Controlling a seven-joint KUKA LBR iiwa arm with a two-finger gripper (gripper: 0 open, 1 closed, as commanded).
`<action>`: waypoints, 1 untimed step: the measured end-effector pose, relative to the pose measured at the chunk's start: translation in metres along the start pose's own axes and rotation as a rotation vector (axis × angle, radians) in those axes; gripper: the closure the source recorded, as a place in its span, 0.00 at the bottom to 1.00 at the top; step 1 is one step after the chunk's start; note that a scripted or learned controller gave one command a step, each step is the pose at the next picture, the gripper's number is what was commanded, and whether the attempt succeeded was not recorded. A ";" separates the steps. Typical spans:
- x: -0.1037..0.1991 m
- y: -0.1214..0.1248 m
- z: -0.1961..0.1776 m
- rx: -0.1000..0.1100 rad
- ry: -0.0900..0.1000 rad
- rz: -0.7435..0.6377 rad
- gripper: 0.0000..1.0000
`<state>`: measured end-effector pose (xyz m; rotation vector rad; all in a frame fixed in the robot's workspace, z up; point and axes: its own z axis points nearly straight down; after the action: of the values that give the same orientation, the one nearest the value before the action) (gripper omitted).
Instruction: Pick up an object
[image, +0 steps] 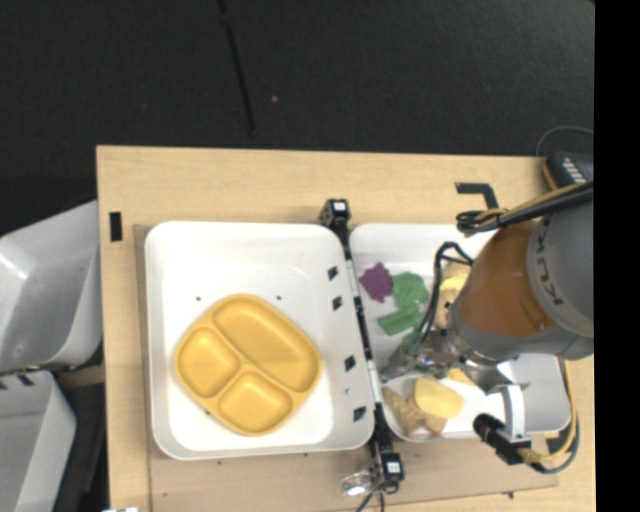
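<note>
Seen from above, a wooden bench holds two white bins: the left bin (165, 300) contains a yellow divided plate (248, 363), and the right bin (400, 238) holds a purple piece (376, 281), green pieces (405, 303) and pale yellow pieces (436, 400) near its front edge. The grey and orange arm (510, 290) reaches low into the right bin, its gripper (425, 350) hidden among the items, so whether it is apart or together I cannot tell. To pick well, it should probably centre over one separate item, perhaps the green one, before lifting.

Right bin (400, 240) holds a purple piece (376, 281), green pieces (405, 303), and pale yellow lumps (432, 400), perhaps toy food.
</note>
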<state>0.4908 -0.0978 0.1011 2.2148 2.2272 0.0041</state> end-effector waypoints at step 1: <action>0.070 -0.001 -0.072 0.004 -0.002 0.007 0.00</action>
<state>0.4893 -0.0282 0.1733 2.2236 2.2196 -0.0027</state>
